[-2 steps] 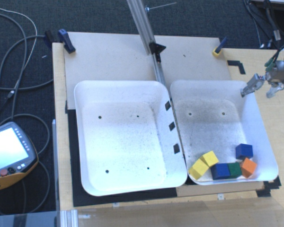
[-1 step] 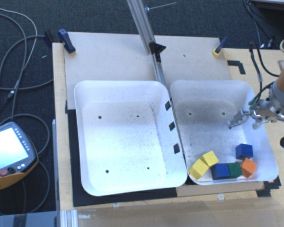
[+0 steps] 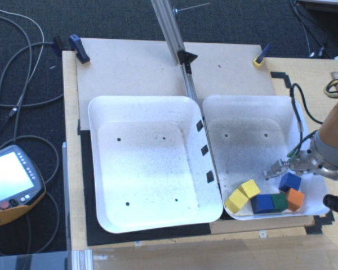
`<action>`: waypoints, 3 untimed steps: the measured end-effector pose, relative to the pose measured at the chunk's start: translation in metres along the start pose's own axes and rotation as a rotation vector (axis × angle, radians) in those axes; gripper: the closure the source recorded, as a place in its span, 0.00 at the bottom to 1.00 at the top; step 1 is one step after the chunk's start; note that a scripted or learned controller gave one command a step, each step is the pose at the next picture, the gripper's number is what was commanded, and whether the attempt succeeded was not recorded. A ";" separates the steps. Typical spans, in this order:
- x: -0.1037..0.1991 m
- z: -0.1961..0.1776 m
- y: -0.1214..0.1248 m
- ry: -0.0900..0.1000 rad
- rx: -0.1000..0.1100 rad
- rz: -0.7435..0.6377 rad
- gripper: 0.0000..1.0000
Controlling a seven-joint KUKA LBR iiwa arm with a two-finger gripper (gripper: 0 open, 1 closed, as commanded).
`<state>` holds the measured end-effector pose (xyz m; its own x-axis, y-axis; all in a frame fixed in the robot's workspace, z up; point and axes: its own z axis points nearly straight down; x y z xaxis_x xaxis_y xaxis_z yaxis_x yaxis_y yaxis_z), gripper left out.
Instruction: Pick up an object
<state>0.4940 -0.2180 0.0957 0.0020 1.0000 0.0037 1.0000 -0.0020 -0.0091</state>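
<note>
Several small blocks lie bunched in the near right corner of the right bin [image 3: 236, 117]. Two yellow blocks [image 3: 249, 188] [image 3: 235, 201] sit on the left of the bunch. Beside them are a blue block [image 3: 263, 203], a green block [image 3: 279, 202] and an orange block [image 3: 294, 198]. A second blue block [image 3: 290, 181] rests just behind the orange one. My gripper [image 3: 276, 169] reaches in from the right and hangs just left of and above that second blue block. Nothing shows held in it.
The left bin [image 3: 101, 117] stands beside the right one, with black clips [image 3: 204, 149] along the shared rim. A metal pole [image 3: 168, 24] slants over the bench at the back. A black cable [image 3: 297, 108] runs along the right bin's right wall.
</note>
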 end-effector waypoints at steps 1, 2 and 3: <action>0.094 -0.005 -0.009 -0.005 -0.022 -0.007 0.00; 0.119 -0.004 -0.011 -0.003 -0.015 -0.007 0.00; 0.130 -0.005 0.075 -0.004 -0.016 -0.007 0.00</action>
<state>0.5690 -0.0880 0.1002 -0.0055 1.0000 -0.0004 1.0000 0.0055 0.0069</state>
